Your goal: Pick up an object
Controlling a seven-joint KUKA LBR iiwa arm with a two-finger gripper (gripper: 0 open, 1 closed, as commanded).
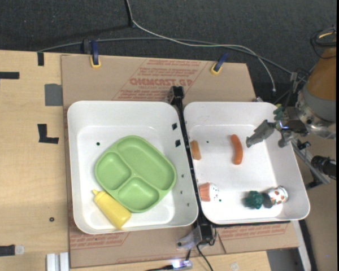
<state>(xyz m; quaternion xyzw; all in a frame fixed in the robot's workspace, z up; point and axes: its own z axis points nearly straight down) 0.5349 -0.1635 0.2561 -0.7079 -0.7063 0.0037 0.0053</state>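
My gripper (272, 135) hangs over the right bin's (226, 117) right edge, open, with nothing between its fingers. An orange sausage (236, 149) lies in the bin just left of the nearer finger (259, 134), apart from it. A smaller orange piece (195, 150) rests against the bin's left wall. An orange-and-white item (208, 192) sits at the front left. A dark green object (253, 199) and a white, red-spotted ball (277, 195) lie together at the front right.
The left bin (82, 151) holds a green divided plate (135, 173) and a yellow bottle (111, 208) at its front left. A divider (183, 145) separates the bins. Cables (158, 33) run behind the bench.
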